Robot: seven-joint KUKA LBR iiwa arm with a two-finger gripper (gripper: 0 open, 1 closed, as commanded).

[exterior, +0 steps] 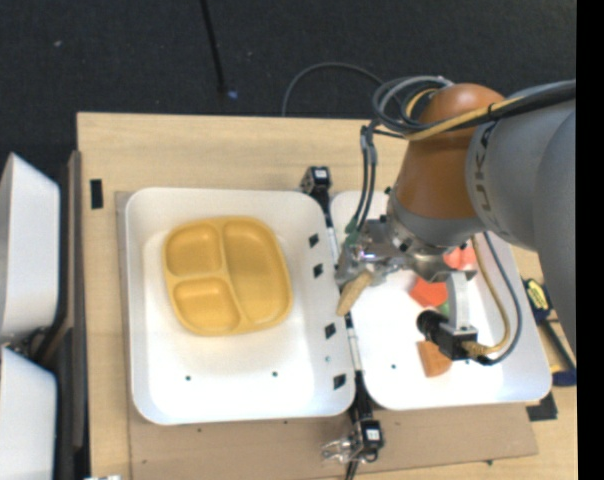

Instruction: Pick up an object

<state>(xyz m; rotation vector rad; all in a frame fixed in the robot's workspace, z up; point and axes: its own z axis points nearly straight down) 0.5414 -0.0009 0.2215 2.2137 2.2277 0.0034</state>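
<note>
- A wooden bench point(102, 148) carries 2 shallow white bins side by side, seen from above at a slant.
- The left bin point(142, 368) holds a yellow plate point(227, 273) with 3 compartments. It lies flat, toward the bin's far half.
- The gripper point(354, 261) hangs over the left edge of the right bin point(402, 388), close to the rims where the 2 bins meet. From this angle it cannot be told whether it is open or closed, or whether it has hold of anything.
- A tan piece point(354, 292) lies tilted just below the gripper, touching it or very nearly so.
- A red piece point(430, 293) rests on the right bin's floor, near the gripper's right side.
- An orange piece point(436, 363) sits nearer the bin's front edge, apart from the red piece.
- The grey arm point(452, 168), with its orange band, reaches in from the right and covers the far part of the right bin.
</note>
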